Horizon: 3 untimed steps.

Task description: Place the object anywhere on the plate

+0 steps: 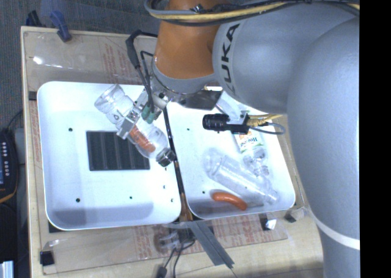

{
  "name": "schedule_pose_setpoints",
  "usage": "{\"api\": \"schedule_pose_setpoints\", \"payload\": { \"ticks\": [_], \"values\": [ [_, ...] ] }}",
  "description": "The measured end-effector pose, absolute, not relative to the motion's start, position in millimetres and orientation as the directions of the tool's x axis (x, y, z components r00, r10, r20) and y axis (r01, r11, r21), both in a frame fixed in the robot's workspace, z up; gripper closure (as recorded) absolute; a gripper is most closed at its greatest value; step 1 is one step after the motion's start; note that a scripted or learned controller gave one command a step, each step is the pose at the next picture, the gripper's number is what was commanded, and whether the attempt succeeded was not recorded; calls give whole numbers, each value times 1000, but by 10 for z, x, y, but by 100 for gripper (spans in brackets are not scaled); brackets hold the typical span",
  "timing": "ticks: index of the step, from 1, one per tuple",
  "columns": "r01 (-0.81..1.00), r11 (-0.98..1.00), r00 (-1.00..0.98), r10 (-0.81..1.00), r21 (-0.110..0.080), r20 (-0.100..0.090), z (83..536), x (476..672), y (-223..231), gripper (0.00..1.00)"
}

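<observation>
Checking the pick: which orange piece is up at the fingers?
The orange piece in the left bin, inside clear plastic; the other orange piece lies in the right bin.

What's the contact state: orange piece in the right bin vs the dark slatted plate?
Apart. The camera view shows the orange piece lying in the right bin and the dark slatted plate in the left bin, with the bin walls between them.

Overhead slanted view, both bins [55,148]
</observation>
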State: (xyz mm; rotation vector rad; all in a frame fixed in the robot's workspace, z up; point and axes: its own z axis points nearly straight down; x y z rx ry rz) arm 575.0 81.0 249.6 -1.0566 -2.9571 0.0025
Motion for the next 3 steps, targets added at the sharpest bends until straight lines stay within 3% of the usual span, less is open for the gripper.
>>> {"api": "schedule_pose_setpoints", "payload": {
  "ticks": [1,2,3],
  "values": [
    [616,788,-788,616,3,0,1916,5819,463,100],
    [464,886,-886,464,-1,0,2612,6215,127,100],
    [464,886,-886,464,-1,-1,2615,6216,126,0]
  ]
}}
